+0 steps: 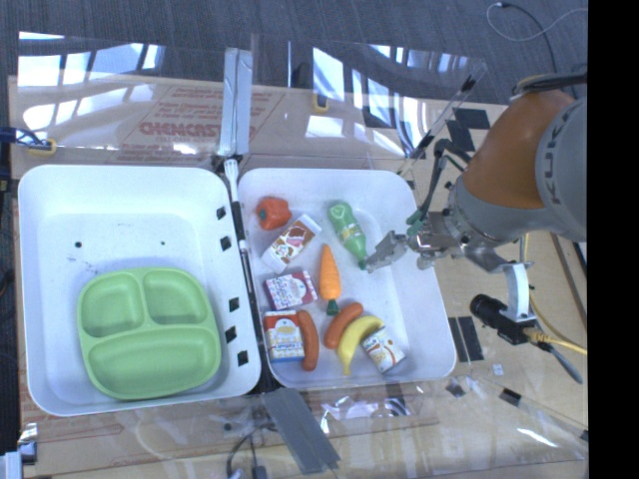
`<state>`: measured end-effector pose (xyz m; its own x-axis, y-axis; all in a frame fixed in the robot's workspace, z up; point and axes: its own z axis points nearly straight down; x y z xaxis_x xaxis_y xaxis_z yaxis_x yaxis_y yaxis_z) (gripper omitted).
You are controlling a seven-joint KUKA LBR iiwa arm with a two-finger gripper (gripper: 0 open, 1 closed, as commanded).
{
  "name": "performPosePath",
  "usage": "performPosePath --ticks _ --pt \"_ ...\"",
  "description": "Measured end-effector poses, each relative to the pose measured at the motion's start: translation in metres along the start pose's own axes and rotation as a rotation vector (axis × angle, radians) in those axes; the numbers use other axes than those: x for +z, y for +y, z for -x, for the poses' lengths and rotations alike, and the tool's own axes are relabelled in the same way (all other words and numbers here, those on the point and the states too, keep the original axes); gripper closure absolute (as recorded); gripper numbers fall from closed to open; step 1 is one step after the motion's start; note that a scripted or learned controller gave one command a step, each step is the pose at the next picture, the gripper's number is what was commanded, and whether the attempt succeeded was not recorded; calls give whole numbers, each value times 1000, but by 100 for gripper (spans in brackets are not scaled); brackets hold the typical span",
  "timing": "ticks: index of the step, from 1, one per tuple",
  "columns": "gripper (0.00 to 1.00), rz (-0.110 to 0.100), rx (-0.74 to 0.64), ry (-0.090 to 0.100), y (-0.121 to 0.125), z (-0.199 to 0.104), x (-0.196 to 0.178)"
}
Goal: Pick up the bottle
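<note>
The surface (519, 407) carries two shallow white bins side by side. The left bin (60, 218) holds a green divided plate (150, 332). The right bin (419, 337) holds the toy food: a red pepper (274, 212), a carrot (328, 273), three small cartons (291, 243), a sausage (309, 339), a banana (352, 338) and a small can (384, 350).

The arm (524, 163) reaches in from the right, and its pincer (381, 255) sits low over the right bin. Whether the pincer is parted or closed cannot be told at this size.

The bottle (347, 230), green and lying at a slant, rests on the bin floor in the upper middle of the right bin, between the red pepper and the pincer. The pincer tip is just beside the bottle's lower end; contact cannot be made out, and nothing shows between the tips.

By that reading the task is at the approach: the bottle is not yet lifted, and the grasp and the raise are left.
</note>
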<state>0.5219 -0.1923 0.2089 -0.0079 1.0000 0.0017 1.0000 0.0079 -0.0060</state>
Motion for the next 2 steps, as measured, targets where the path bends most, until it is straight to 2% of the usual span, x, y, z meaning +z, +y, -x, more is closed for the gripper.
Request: performPosePath --ticks 1,2 --pt "0 3 143 -2 103 7 -17" --pt "0 2 102 -1 135 11 48"
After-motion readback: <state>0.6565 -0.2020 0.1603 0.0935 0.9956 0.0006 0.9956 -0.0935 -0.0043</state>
